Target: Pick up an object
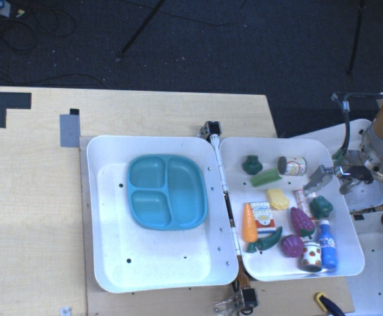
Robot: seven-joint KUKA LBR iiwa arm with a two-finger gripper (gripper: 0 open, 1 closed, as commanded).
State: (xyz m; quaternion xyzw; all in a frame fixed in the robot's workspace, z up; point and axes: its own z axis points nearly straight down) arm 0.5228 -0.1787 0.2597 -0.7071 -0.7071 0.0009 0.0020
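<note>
The right bin (339,151) holds several toy foods. Among them are a dark green piece (251,164), a green pod (265,177), a small tin (292,166), a yellow corn (278,199), an orange carrot (248,224), a purple cluster (301,220) and a blue bottle (327,243). My gripper (328,182) hangs over the bin's right side, just above a dark green lump (321,207). Its fingers (315,179) stand apart and hold nothing.
The left bin (106,242) bears a teal divided plate (165,191). A white-and-red carton (262,216), a dark green chili (265,240), a second purple piece (291,245) and a red-labelled jar (311,255) crowd the right bin's front. A hinge rail (223,189) runs between the bins.
</note>
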